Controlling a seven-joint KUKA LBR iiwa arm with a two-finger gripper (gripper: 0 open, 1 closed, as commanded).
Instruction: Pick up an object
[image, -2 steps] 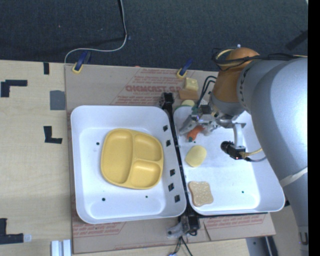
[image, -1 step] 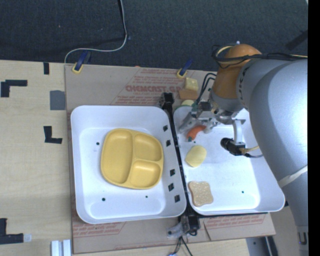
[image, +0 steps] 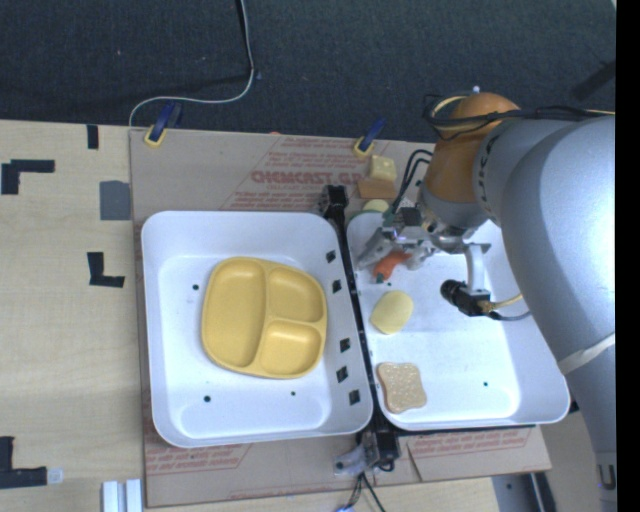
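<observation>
My gripper (image: 388, 248) is low over the far left corner of the right bin (image: 500, 390). A small orange-red object (image: 389, 265) lies right under it, partly hidden by the gripper, and I cannot tell whether it is held. A pale yellow rounded object (image: 392, 311) rests on the bin floor just in front of the gripper. Nearer the bin's front edge lies a tan slice of toast (image: 402, 386). The grey arm (image: 560, 220) with its orange band (image: 455, 165) comes in from the right.
The left bin (image: 165, 330) holds a yellow divided plate (image: 264, 316). A tan block (image: 378, 178) and a small pale item (image: 374, 207) sit on the cardboard behind the right bin. A black divider (image: 345, 300) runs between the bins.
</observation>
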